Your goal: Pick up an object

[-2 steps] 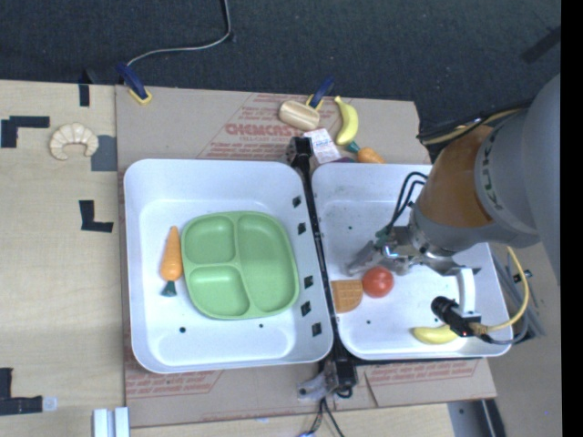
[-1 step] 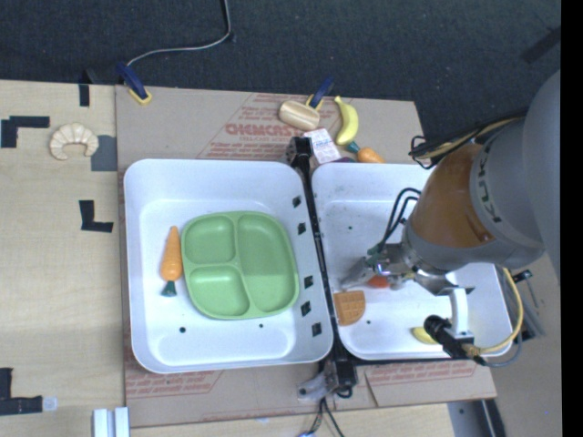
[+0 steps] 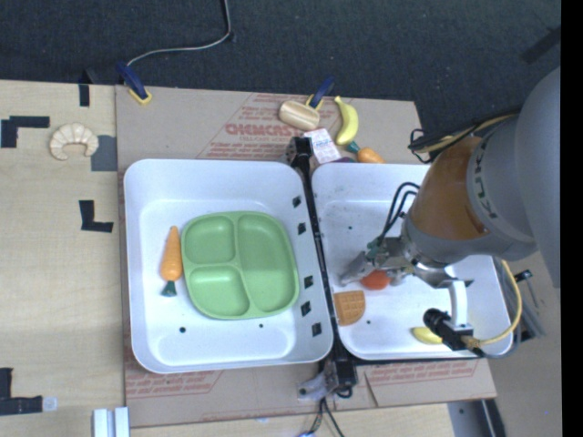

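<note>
The gripper [image 3: 357, 269] hangs low over the red thing [image 3: 375, 280] in the right bin [image 3: 364, 189], its fingers seemingly spread apart around nothing, so it should close slowly and lift straight up.

Red-orange object [image 3: 375, 280] in the right bin [image 3: 364, 194] partly covered by the gripper [image 3: 366, 267], so identity and finger state unclear. Yellow item [image 3: 424, 335] near that bin's front edge half hidden behind black hardware. Arm [image 3: 510, 189] cut off at the right edge. Small orange thing [image 3: 369, 156] beyond the bin's back rim, too small to name.
</note>
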